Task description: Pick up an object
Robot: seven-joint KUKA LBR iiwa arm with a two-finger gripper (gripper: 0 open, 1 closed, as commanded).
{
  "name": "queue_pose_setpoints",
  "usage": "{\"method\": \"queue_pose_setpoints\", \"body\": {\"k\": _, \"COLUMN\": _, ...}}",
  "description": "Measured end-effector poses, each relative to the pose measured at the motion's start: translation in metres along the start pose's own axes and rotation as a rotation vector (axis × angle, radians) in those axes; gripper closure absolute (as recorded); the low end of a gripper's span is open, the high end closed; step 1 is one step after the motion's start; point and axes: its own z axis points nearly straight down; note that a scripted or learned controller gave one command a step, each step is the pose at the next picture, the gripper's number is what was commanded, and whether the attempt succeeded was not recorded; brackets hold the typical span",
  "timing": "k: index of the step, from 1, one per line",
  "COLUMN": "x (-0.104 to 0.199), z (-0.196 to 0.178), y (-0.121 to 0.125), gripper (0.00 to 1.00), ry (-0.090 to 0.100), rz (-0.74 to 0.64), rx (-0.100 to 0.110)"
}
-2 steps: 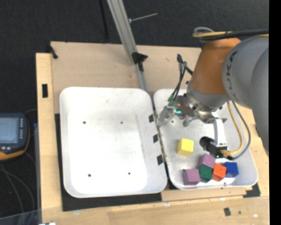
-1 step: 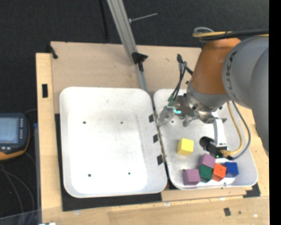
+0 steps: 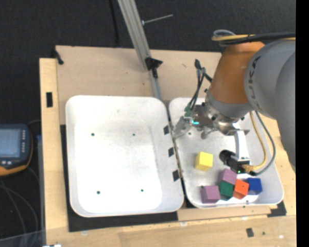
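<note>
The right bin [image 3: 268, 199] holds several small blocks. A yellow block [image 3: 204, 161] lies alone near its middle. Along the front wall cluster two purple blocks [image 3: 228, 177] [image 3: 210, 193], a green block [image 3: 225, 189], an orange block [image 3: 241, 188] and a blue block [image 3: 254, 184]. My gripper [image 3: 194, 130] hangs over the back left part of this bin, up and left of the yellow block. It is open, with nothing between its fingers.
The left bin [image 3: 72, 138] lies beside the right one, their walls meeting near the gripper. A metal pole [image 3: 139, 35] slants up from behind the bins. A handheld pendant [image 3: 7, 145] sits off the bench at the left.
</note>
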Motion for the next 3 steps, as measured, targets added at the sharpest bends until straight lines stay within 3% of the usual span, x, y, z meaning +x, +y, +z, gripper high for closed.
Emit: {"method": "queue_pose_setpoints", "body": {"k": 3, "x": 0.0000, "z": 0.0000, "y": 0.0000, "gripper": 0.00, "ry": 0.000, "rz": 0.002, "rx": -0.001}}
